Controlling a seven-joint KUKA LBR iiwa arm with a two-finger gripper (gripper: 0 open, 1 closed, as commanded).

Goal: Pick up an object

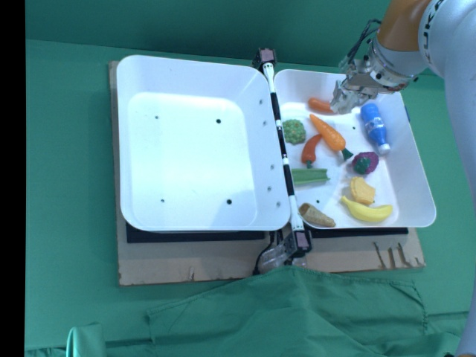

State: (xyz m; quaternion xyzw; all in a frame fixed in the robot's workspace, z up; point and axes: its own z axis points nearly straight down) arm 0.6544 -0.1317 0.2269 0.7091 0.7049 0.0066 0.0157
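Note:
The right bin (418, 192) holds several toy foods. An orange carrot (328, 132) lies near its middle, with a small orange-red piece (320, 105) just behind it. A blue bottle (374, 126) lies to the right. My gripper (341, 101) hangs low over the bin's far part, right beside the small orange-red piece and left of the bottle. Nothing shows between its fingers. A green broccoli (294, 131), a red-orange pepper (309, 150), a green stalk (309, 175), a purple piece (364, 162), a yellow banana (366, 211), an orange-yellow piece (363, 190) and a brown piece (317, 215) lie nearer.
The left bin (134, 199) is beside the right one, parted by a black-and-white bar (280, 147). Both rest on cardboard (186, 270) over green cloth. A crumpled green cloth (297, 311) lies at the front. The arm (439, 21) comes in from the upper right.

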